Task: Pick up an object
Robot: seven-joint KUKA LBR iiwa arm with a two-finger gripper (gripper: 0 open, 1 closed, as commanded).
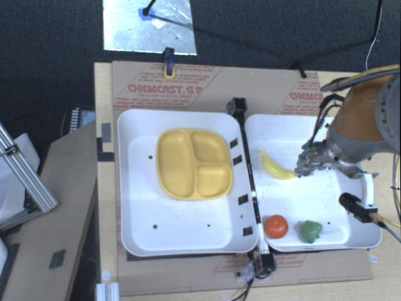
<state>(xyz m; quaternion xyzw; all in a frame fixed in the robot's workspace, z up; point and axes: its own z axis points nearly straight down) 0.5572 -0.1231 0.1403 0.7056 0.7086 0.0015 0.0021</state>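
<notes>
We see two white bins side by side: the left bin point(135, 187) holds one yellow divided plate point(193, 163) with three compartments, lying flat near the bin's middle. The right bin point(294, 221) holds three small things. We count one yellow banana point(276, 167), curved and short, lying in the upper left part of that bin with its right end just beside or touching the gripper. Nearer the front edge sit one red tomato point(276, 226) by the bin's left wall and one green pepper point(310, 231) just to its right, the two apart from each other.

The gripper point(306, 165) hangs low over the right bin at the banana's right end, below the grey and orange arm point(363, 118). Its tips are small and dark against the bin, so we cannot tell whether they are spread or closed, nor whether they grip the banana. The arm's upper part is cut off at the right.
</notes>
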